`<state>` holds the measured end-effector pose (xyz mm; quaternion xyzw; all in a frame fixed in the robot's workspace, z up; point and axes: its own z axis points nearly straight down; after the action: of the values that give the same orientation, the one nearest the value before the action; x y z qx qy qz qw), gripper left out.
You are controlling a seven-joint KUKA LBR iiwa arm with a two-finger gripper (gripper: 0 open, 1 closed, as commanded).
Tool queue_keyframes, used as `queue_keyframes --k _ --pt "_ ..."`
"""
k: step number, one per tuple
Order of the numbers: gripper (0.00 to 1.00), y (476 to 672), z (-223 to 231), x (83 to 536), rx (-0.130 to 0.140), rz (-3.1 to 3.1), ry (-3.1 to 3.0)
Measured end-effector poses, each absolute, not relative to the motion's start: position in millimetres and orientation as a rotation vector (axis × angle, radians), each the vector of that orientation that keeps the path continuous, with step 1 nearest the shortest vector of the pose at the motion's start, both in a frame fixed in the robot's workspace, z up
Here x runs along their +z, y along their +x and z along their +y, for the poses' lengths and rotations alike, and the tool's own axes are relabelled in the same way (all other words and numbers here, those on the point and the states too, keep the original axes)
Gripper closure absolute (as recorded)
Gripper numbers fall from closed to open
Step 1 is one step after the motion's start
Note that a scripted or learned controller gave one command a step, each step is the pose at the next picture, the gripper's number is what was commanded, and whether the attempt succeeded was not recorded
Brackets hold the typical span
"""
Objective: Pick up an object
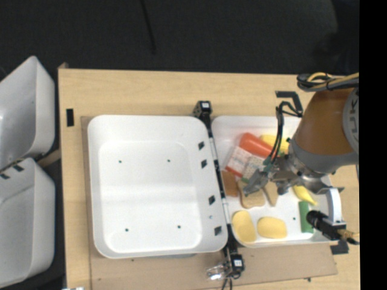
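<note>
One camera sits high above the bench point(151, 89) and looks down at a slant. It sees both bins point(100, 180) whole, and the arm point(326, 125) at right.

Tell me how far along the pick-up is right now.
Done: the arm is over the right bin, pincer down among the orange item, packet and yellow pieces. In hand: nothing visibly gripped. Left: grasping and lifting. Left bin awaits.
</note>
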<state>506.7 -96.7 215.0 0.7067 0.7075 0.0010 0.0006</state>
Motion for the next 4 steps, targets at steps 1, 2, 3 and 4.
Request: queue_keyframes --k 1,2,3,4 --pt "0.0 542.5 -101 113 -0.001 2.216 2.218" --pt "1.0 546.1 -102 129 0.013 2.203 2.22" --pt "1.0 615.9 -47 207 0.02 2.224 2.203" --pt "1.0 694.1 19 236 0.019 2.23 2.204"
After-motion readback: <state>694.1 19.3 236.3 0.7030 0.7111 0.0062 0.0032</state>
